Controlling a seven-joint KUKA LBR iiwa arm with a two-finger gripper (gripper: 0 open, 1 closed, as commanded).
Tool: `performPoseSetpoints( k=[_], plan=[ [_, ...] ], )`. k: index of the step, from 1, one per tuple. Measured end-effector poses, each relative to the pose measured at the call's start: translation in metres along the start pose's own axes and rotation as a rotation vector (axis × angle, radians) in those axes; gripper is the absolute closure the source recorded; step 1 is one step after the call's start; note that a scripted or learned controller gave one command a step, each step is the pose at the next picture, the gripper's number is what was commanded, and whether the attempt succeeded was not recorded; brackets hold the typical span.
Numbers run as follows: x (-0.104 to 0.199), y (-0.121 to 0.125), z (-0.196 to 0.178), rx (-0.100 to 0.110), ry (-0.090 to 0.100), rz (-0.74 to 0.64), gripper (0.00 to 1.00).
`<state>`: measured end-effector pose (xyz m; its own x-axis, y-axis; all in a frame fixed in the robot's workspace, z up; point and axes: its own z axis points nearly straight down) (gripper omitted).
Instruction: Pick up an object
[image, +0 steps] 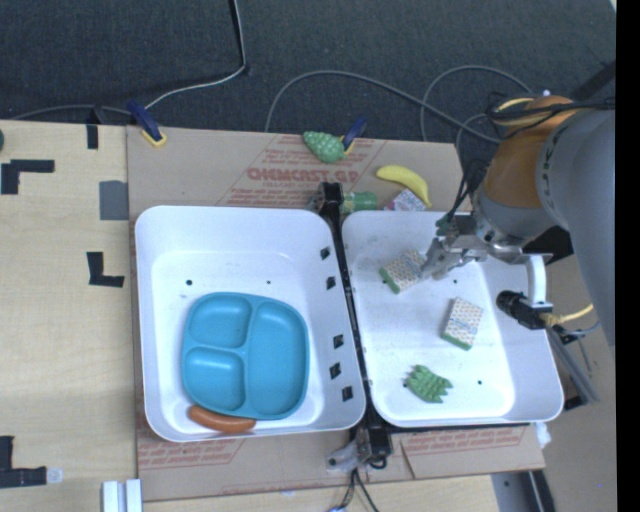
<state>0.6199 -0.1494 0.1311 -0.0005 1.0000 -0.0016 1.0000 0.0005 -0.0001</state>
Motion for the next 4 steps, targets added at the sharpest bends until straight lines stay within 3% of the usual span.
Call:
performPoseSetpoints(
  k=[1,2,3,4],
  plan=[
    [0.046,-0.011,0.027,0.000,0.001,-0.001,1.00],
    [-0.027,-0.008,-0.090,-0.001,-0.001,0.001,1.00],
    [-0.040,-0.024,0.036,-0.001,0.001,-0.001,1.00],
    [-0.040,-0.024,0.037,0.001,0.001,-0.001,0.00]
  ],
)
